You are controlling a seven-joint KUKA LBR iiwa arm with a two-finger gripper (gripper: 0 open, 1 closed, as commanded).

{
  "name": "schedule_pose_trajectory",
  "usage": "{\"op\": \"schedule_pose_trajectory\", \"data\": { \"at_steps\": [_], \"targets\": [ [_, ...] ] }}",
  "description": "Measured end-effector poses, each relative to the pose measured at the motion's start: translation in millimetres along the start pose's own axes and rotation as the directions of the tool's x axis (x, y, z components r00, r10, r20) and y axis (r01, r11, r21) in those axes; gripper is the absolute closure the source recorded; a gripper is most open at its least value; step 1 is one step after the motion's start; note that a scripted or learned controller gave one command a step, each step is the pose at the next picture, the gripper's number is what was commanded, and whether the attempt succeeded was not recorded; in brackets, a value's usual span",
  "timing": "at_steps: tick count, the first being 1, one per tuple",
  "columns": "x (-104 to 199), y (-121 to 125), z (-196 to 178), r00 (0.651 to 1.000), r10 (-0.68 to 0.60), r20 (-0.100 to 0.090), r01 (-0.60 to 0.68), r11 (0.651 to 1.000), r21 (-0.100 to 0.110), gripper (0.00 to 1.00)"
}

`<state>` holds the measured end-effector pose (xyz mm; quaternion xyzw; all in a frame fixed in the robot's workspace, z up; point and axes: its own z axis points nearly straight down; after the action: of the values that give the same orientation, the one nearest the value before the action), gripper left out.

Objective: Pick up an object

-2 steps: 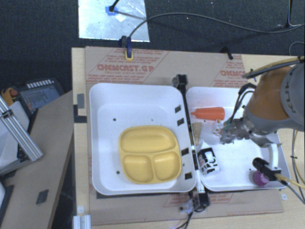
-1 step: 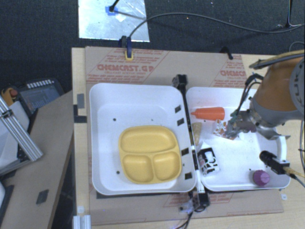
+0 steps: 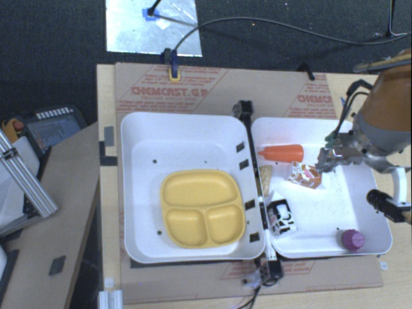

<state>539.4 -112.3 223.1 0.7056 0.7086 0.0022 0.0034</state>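
Note:
My gripper (image 3: 324, 160) hangs low over the right bin (image 3: 335, 221), at its upper middle. Just left of and below it lies a small red and white packet (image 3: 305, 175); whether they touch I cannot tell. An orange carrot-shaped toy (image 3: 281, 152) lies near the bin's upper left. A black and white piece (image 3: 282, 218) leans at the bin's left wall. A purple object (image 3: 352, 239) rests in the lower right corner.
The left bin (image 3: 138, 172) holds a yellow divided plate (image 3: 201, 207). The grey and orange arm (image 3: 386, 118) reaches in from the right above the right bin's far side. A black divider (image 3: 252, 172) runs between the bins.

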Motion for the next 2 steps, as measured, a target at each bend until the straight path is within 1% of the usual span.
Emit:
{"op": "schedule_pose_trajectory", "data": {
  "at_steps": [1, 2],
  "targets": [
    [-0.3, 2.0, -45.6, 1.000, -0.001, 0.000, 0.001, 1.000, 0.001, 1.00],
    [54.1, 11.9, -27.2, 1.000, -0.005, -0.003, 0.005, 1.000, 0.006, 1.00]
  ]
}}
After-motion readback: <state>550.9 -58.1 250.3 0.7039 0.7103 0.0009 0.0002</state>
